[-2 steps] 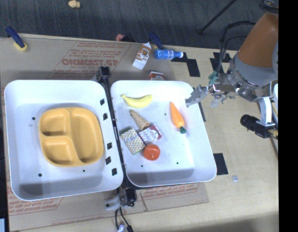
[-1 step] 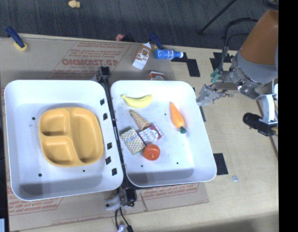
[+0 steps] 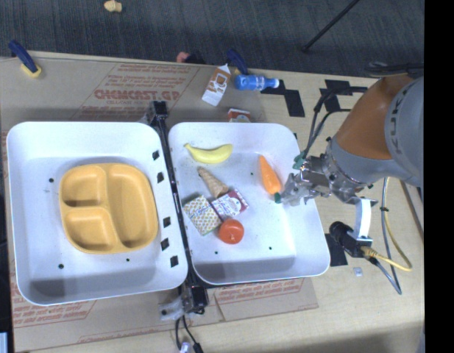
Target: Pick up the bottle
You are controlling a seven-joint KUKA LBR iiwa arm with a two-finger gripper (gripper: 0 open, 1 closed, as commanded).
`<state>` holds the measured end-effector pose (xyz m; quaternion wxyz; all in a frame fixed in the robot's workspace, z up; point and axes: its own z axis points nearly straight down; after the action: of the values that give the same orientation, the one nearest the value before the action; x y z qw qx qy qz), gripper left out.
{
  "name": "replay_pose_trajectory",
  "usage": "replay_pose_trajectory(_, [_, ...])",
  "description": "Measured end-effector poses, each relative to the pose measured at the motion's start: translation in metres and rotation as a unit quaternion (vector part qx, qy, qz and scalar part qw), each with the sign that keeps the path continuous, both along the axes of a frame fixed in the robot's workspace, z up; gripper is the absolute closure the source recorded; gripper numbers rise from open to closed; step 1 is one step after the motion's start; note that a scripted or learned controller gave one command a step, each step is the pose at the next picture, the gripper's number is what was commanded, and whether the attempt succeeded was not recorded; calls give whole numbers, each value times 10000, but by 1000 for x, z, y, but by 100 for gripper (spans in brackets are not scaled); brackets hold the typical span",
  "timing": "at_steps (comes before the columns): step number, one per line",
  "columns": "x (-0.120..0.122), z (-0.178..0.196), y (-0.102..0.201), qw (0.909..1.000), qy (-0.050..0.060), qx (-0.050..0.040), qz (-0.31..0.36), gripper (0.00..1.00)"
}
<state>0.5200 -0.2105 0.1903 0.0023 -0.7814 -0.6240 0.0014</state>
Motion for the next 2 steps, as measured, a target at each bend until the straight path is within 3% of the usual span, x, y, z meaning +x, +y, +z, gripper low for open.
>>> replay_pose_trajectory(1, [-44,-40,33,9702,-7,13,2422,100])
replay_pose_trajectory(2, [-43,14,-1,9185,-23,-2,3954,100])
